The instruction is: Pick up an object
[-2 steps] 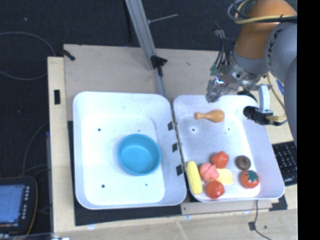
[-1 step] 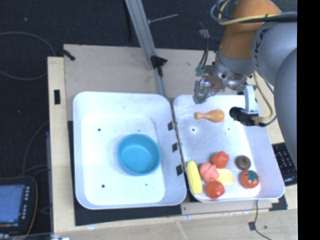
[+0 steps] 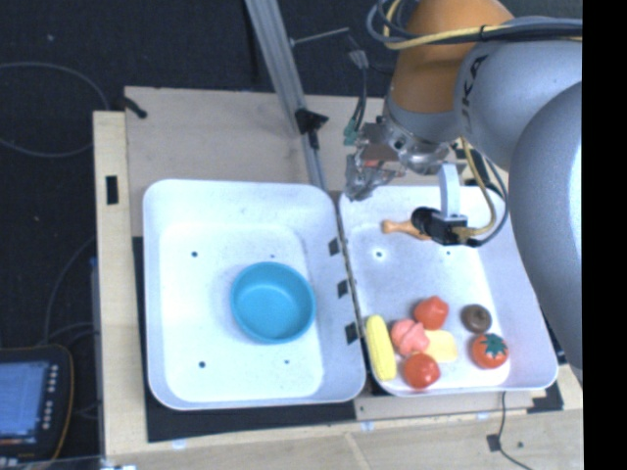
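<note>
Seen from above: a pale wooden tabletop (image 3: 225, 135), flat and matte, on a dark floor. Reached in from the right, a thick arm (image 3: 529, 96) of smooth grey metal with a rounded orange band above the wrist. Carried side by side, two shallow white plastic bins with rounded corners. In the left bin (image 3: 186, 223), a round blue bowl (image 3: 272, 302), glossy. In the right bin (image 3: 509, 262), near the front edge, a cluster of small toy foods: a long yellow corn cob (image 3: 380, 347) against the left wall, a pink lumpy piece (image 3: 409, 337), two red tomatoes (image 3: 430, 312), a red strawberry (image 3: 490, 351), a brown round piece (image 3: 476, 318). Hung over the back left corner of the right bin, the gripper (image 3: 364, 182), above all objects; could not tell how far open the fingers were, nothing visibly held.
</note>
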You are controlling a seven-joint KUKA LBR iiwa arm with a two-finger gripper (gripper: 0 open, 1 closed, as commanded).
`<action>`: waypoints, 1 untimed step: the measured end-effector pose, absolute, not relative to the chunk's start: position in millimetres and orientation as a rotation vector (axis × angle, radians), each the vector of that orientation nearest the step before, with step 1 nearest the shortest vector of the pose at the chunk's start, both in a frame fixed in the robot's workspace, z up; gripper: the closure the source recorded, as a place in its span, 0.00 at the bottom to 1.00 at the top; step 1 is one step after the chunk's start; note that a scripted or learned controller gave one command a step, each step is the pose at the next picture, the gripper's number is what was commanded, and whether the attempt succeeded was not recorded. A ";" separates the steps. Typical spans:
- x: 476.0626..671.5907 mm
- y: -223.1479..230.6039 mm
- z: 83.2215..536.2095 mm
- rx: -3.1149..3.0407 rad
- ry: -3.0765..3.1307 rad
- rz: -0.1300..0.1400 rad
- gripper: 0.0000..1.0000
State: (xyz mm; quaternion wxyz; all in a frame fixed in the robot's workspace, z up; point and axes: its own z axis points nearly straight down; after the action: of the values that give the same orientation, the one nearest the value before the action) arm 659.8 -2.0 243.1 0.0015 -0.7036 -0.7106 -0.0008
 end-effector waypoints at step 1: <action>659.5 44.0 246.8 -2.211 -2.231 -0.003 1.00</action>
State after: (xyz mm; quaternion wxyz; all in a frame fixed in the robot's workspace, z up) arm 659.5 44.0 246.8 0.0003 -0.7039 -0.7103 -0.0009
